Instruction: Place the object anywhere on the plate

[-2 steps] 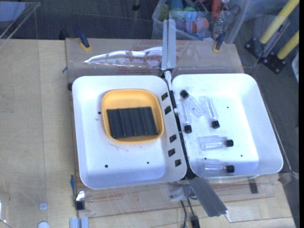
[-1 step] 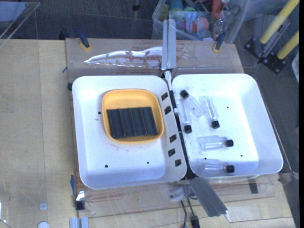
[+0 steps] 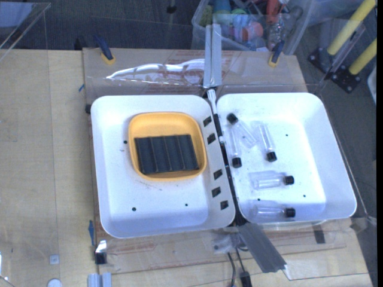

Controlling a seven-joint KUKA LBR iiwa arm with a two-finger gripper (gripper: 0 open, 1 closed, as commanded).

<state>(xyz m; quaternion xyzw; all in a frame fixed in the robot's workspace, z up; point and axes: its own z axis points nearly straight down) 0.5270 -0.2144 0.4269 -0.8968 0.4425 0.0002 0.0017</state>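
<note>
How far the tool is open, and whether anything is held in it, cannot be told from the camera view. The task's thing is taken to be one of the clear vials, all of which are found to the right of the plate (image 3: 139, 130), across the divider (image 3: 216, 160), in the right bin (image 3: 311, 118). Two capped vials (image 3: 240, 141) are laid close together nearest the plate, a third vial (image 3: 264, 139) is laid just beyond them, and a fourth vial (image 3: 267, 180) and a fifth vial (image 3: 269, 209) are laid further right of the plate and nearer the camera, the last against the bin wall. All are seen lying on their sides, loose and apart, probably so that any one can be picked singly. The plate, yellow and shallow, is seated in the middle of the left bin (image 3: 108, 160), and most of its floor is covered by a dark ribbed block (image 3: 166, 153). Since any spot on the plate is allowed, the ribs may serve to stop a round vial from rolling off. No vial is judged to be placed yet. Both bins are carried on the pale surface (image 3: 42, 160).
</note>
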